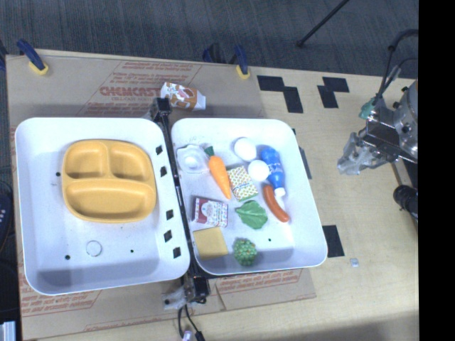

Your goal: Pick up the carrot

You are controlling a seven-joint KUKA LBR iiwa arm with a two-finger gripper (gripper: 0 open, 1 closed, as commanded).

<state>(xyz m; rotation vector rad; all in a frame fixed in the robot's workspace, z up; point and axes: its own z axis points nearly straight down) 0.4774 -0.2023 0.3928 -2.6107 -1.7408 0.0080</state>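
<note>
Fingers [353, 158]: at the frame's right edge, over bare bench [370, 261], well apart from the right bin [307, 212]; released or clenched cannot be told, and no object shows between them. They likely stand off, since no approach has begun. Bin contents, near to far: broccoli [244, 251], sausage [276, 202], then the carrot [219, 176] in the bin's upper left part, just beside a patterned packet [243, 182]. Carrot: orange, tapered, lying flat, green stub toward the frame's top, tip toward lower right.
</note>
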